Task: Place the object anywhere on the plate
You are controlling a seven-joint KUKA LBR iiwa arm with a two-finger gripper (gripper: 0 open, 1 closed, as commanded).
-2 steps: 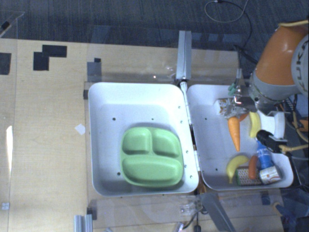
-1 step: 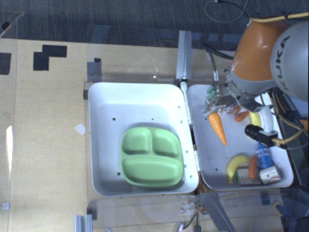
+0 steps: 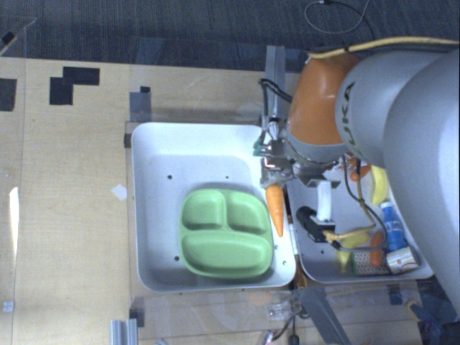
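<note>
the gripper (image 3: pixel 272 177) is found at the right wall of the left bin (image 3: pixel 164 162), just beside the divide between the two bins. it is closed narrowly on the carrot (image 3: pixel 276 211), whose thick end is held between the fingertips. the carrot is seen hanging point down, slightly tilted, with its tip directed toward the near edge of the bench (image 3: pixel 65 214).

the carrot is placed over the right rim of the green plate (image 3: pixel 226 234), alongside the upper right compartment. whether it touches the plate cannot be told from this slanted view. the plate is divided into three compartments, two small ones at the far side and one long one at the near side. it is set in the near right part of the left bin, and nothing is observed lying in its compartments.

the grey arm (image 3: pixel 410 113) is noted entering from the right, with the orange band (image 3: pixel 320 106) directly above the wrist; much of the right bin (image 3: pixel 315 259) is covered by it. in the part of that bin left visible, a yellow banana (image 3: pixel 376 184) and a blue bottle (image 3: pixel 392 226) are recorded, with further small items near them that cannot be identified. both lie well apart from the plate.
</note>
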